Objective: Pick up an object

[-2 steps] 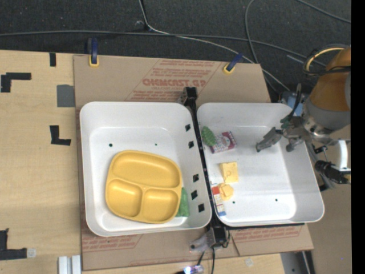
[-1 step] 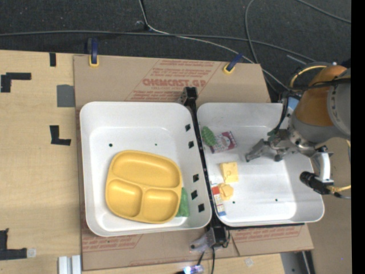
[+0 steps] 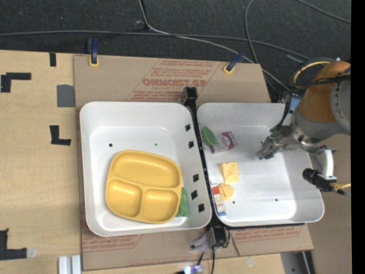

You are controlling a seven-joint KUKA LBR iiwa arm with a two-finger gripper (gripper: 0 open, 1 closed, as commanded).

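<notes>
Several light, flimsy items, a yellow block (image 3: 229, 171) nearest, are seen left of the gripper (image 3: 267, 150), whose opening cannot be told.

Green item (image 3: 183, 203) half hidden behind yellow tray (image 3: 144, 185)

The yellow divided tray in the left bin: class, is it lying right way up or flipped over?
Right way up. The yellow tray shows its three hollow compartments facing the camera, resting flat in the left bin.
</notes>
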